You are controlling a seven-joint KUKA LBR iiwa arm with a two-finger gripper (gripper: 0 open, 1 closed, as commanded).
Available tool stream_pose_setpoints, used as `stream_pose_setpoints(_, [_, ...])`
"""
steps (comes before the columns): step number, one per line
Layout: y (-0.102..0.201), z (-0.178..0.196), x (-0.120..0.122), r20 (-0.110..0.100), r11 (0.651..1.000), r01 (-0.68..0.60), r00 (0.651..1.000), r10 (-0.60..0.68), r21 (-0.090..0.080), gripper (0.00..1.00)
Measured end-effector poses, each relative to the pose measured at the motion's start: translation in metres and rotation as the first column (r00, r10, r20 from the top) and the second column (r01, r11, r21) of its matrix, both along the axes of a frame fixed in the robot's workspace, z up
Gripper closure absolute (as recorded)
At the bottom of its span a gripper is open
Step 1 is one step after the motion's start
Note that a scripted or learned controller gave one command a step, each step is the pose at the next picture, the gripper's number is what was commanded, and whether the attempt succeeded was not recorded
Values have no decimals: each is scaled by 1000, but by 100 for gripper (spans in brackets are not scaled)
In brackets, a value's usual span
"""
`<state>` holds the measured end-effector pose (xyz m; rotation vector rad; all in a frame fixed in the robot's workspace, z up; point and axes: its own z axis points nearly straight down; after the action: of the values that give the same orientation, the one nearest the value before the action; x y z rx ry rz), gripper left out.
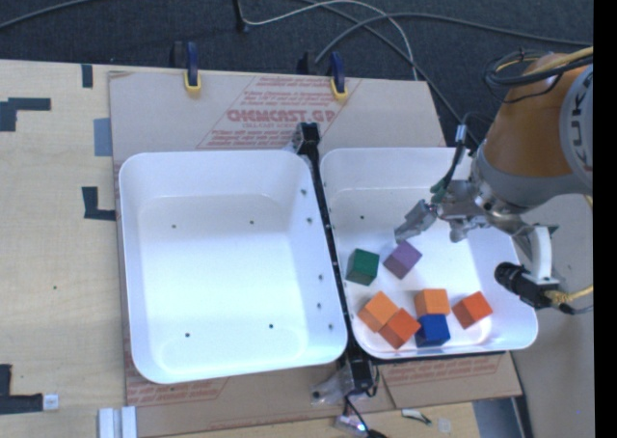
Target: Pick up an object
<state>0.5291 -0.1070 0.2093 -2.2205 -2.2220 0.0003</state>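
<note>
Grey metal fingers of the gripper (421, 224) hang just above the purple cube (403, 259) in the right white plastic bin (386, 171); I cannot tell whether they are open or closed, and nothing shows between them. Green (362, 266), orange (379, 311) and blue cubes (433, 330) cluster along the near wall. Both bins sit on clamped cardboard over a pale wooden counter (48, 233), with dark carpet beyond.

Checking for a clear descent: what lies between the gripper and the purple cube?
In the camera view, a bare strip of white bin floor separates the gripper from the purple cube just below it.
</note>
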Motion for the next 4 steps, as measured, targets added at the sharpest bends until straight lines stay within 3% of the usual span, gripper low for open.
stream_pose_setpoints(1, [-20,-124,20,-5,1000,1,1000,-1,1,0])
stream_pose_setpoints(2, [-20,-120,22,1,1000,0,1000,0,0,0])
stream_pose_setpoints(3, [-41,-120,35,1,1000,1,1000,-1,0,0])
stream_pose_setpoints(4, [-18,-120,-1,1,1000,0,1000,0,0,0])
